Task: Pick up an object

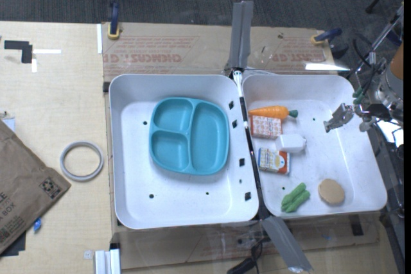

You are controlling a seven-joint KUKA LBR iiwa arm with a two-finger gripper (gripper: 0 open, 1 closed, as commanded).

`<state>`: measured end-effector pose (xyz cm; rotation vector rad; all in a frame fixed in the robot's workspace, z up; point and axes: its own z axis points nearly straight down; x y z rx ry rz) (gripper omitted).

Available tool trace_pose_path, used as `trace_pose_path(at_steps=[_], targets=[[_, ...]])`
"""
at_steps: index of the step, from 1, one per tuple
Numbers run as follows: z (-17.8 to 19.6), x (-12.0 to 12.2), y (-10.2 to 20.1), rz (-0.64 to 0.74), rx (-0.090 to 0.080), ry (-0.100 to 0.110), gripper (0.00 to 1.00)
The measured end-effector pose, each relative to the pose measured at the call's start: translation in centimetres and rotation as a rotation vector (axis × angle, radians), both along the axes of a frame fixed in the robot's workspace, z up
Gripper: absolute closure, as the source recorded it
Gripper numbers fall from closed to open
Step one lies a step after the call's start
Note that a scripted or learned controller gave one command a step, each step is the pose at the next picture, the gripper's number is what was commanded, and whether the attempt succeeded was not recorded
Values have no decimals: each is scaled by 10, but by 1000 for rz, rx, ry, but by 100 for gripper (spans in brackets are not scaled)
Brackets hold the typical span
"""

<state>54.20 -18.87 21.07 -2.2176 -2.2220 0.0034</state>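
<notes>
Two white bins sit side by side on the bench. Left bin (128,157): one item, a teal divided plate (190,136) with three compartments, lying flat near the bin's centre.

Right bin (359,157): six items counted. One toy carrot (270,111) at the upper left; one small red-and-white carton (266,126) just below it; one white block (292,142) beside that; one orange-and-white carton (273,160) lower down; one green pea pod (295,197) near the front edge; one tan round cookie (332,192) to its right.

Outside the bins: one roll of tape (81,160) and one brown cardboard box (22,186) on the bench at left.

Gripper (338,117) hangs over the right bin's upper right area, well apart from all six items. Nothing lies between the fingers; whether they are spread or closed cannot be told at this angle.
</notes>
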Motion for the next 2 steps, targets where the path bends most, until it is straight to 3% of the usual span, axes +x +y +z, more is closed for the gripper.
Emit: trace_pose_path(at_steps=[1, 2], targets=[[-73, 117, 31, 141, -1, -3, 0], [-118, 109, 89, 24, -1, -4, 0]])
